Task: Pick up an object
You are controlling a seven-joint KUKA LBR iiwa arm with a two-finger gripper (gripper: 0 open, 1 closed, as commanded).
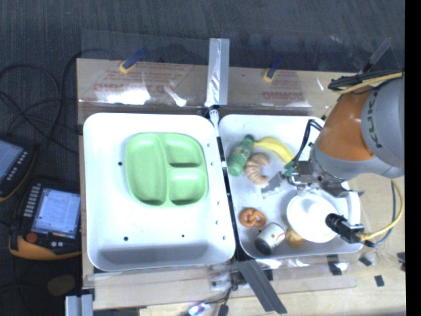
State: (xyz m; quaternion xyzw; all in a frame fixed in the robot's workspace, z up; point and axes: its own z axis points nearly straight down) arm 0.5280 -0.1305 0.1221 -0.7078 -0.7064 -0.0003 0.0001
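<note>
End effector (279, 182) low in right bin (231, 127), grip state can't tell. Croissant (257, 166) just left of it, banana (275, 147) above.

the arm (358, 137) hides the right bin's (276, 120) far-right side.

Banana (275, 148), croissant (256, 166), green bottle (239, 155) clustered, right bin
</note>
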